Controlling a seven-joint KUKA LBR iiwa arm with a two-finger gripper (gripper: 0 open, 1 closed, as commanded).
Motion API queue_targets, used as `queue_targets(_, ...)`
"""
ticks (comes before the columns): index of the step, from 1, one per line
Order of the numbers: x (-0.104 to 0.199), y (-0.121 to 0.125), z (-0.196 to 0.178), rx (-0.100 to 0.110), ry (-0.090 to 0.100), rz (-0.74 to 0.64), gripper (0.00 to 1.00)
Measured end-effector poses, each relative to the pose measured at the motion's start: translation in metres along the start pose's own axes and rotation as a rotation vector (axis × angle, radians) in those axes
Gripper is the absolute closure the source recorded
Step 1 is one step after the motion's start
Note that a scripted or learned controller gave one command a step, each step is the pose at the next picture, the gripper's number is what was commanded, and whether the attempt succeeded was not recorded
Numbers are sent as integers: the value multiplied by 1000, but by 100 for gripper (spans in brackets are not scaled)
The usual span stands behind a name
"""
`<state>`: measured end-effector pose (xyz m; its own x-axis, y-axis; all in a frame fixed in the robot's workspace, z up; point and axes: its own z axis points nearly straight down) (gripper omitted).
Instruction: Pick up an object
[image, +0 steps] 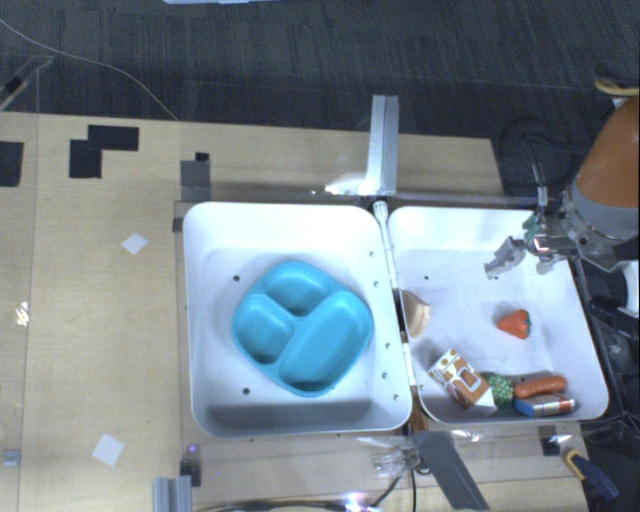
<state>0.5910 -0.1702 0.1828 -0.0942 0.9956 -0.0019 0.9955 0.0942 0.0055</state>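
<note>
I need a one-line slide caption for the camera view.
Gripper above right bin, near strawberry; blue tray in left bin.

Even, bright overhead lighting washes out the two white bins (395, 310), casts a soft grey shadow along the near inner wall of the left bin, leaves glints on the metal divider post (384, 140), and renders fine detail slightly soft throughout.

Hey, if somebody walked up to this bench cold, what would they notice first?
Most likely the big sky-blue plastic tray with three compartments, filling the middle of the left white bin. Next, the small red-orange strawberry-shaped toy lying alone in the right white bin, with the arm's metal pincer hovering above and left of it.
</note>
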Motion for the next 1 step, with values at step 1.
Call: queue_targets(1, -27, -42, 88, 0, 0, 27, 0)
